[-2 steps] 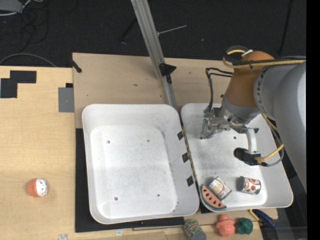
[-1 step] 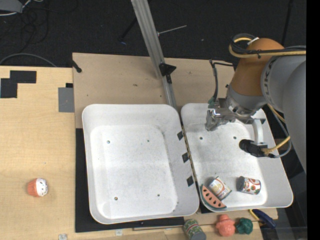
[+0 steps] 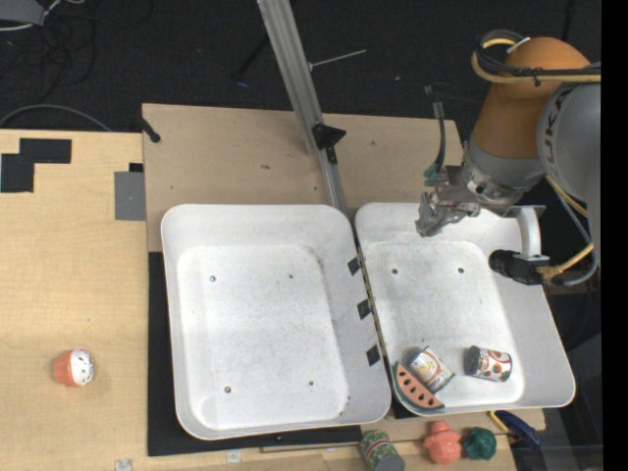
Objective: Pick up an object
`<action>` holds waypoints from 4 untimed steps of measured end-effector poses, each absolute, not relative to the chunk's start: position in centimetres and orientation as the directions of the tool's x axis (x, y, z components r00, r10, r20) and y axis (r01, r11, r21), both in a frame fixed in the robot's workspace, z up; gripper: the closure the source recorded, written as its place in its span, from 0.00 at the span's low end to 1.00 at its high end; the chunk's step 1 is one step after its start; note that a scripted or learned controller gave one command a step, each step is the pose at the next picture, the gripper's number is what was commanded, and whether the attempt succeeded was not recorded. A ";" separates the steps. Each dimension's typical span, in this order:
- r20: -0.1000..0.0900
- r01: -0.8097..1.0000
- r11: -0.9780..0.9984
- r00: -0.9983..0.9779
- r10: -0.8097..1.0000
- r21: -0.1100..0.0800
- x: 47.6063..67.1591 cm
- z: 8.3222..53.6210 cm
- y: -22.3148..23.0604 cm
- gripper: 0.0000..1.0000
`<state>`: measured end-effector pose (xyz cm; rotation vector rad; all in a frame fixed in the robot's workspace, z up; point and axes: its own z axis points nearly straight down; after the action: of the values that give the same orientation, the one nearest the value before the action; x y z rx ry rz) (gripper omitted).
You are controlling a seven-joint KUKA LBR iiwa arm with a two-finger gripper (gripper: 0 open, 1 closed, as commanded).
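Small white-and-orange labelled can is lying in the near part of the right shallow white bin, and it's looking like the obvious thing to pick. Counting it all up: two bins, two little cans inside them, one fruit slice, one gripper.

The second one, a small red-and-white labelled can, is lying on its side just beside the first, a bit further right. A red watermelon-slice toy with a green rind is sitting in that bin's near-left corner, right up against the first can. So the right bin is holding three things, all bunched along its near edge.

The left shallow white bin is sitting right next to it, the two nearly touching along the middle.

The grey two-finger gripper is hanging over the far edge of the right bin, well apart from the cans, and nothing is sitting in it. Honestly can't tell from this angle how wide it's set.

Outside the bins, a round red-and-white toy is sitting alone on the pale wooden table at left.
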<state>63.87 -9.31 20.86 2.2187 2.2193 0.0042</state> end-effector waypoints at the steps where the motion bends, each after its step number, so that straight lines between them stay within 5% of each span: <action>1: -0.001 1.000 0.001 -0.001 1.000 0.005 64.6 27.0 -9.3 1.00; 2: 0.000 1.000 0.004 -0.004 1.000 0.000 64.7 28.4 -9.3 1.00; 4: 0.002 1.000 0.003 -0.003 1.000 -0.005 62.3 27.6 0.1 1.00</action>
<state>62.26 0.15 27.55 2.2210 2.2283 -0.0035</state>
